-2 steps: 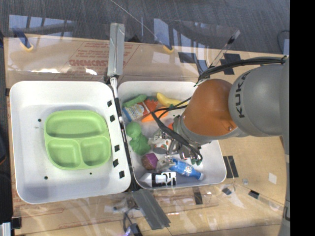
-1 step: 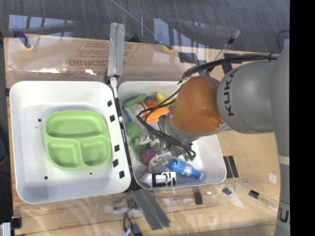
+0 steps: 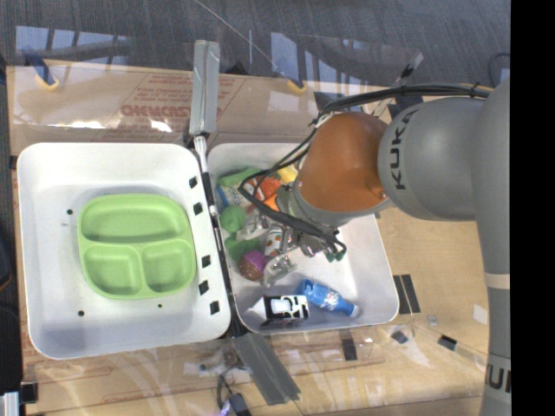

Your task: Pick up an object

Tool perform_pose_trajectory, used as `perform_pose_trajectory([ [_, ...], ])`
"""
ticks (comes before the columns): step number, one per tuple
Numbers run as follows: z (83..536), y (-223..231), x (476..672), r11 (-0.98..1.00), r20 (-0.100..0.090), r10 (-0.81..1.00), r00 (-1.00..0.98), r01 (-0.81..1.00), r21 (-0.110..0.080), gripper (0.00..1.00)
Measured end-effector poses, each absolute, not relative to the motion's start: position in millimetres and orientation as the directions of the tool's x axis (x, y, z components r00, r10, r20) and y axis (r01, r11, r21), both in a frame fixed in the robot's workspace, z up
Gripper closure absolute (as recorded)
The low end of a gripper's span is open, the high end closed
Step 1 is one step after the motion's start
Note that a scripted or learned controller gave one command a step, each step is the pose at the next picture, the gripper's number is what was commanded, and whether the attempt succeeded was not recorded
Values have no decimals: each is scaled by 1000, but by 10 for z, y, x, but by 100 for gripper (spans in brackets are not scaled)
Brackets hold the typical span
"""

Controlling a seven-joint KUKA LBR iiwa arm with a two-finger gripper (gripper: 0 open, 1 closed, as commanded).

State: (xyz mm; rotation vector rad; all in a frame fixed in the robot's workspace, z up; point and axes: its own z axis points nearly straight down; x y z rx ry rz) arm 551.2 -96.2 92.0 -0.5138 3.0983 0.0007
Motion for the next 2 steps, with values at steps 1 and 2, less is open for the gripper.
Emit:
perform_pose_trajectory([
  [1,916,-924,5272,994,2,-112,-994,-112,1,0],
  [2,920,-935,5414,982,-2,-189,-982,-189,0,0],
])
